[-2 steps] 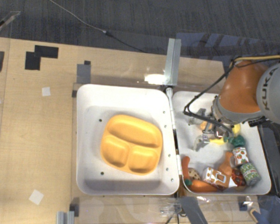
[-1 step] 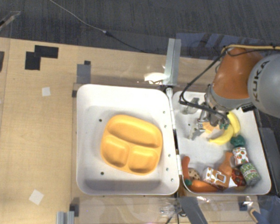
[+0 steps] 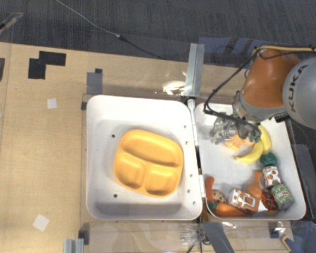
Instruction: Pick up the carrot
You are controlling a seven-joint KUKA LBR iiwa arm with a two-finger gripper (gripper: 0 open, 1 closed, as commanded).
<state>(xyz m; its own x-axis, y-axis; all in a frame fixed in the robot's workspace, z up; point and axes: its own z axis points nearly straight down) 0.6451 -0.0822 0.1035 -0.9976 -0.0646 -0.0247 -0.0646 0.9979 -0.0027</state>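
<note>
On the wooden worktop (image 3: 40,159), the carrot (image 3: 228,209) lies at the right bin's (image 3: 296,210) near edge. The claw (image 3: 226,131), state unclear, hovers well apart; approach low along its length.

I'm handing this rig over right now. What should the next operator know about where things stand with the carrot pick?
Gripper: low in the right bin, near its far left corner, beside the banana. I can't tell its finger state or see anything held.
Carrot: lying along the right bin's near edge, next to a small carton, well away from the gripper.
Left bin: holds the yellow divided tray.
Done: nothing visible; carrot not picked.
Left: move to the carrot, grasp, lift.
</note>
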